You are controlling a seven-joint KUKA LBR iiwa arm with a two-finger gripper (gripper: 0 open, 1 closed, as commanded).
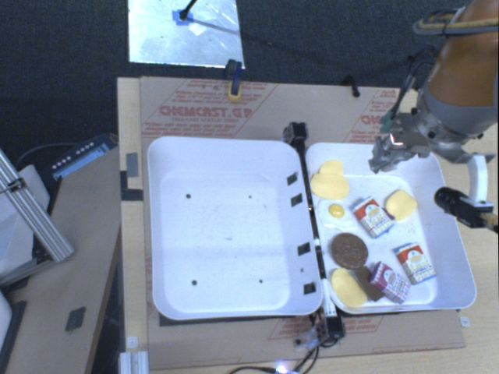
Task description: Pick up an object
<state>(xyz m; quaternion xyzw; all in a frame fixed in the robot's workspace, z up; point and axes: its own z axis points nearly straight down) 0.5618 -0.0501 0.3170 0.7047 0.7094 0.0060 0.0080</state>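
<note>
Poised over the far edge of the shallow white right-hand bin (456,275): grey two-finger gripper (387,160), finger state impossible to tell, with the nearest target, a pale yellow heart-shaped piece (330,182), just leftward and nearer the camera.

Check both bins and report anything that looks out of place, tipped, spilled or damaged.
Nothing looks spilled or broken. One small red-and-white carton lies tilted against the round brown disc and the pale yellow lump at the near edge of the right white bin, crowded together rather than lying apart.
</note>
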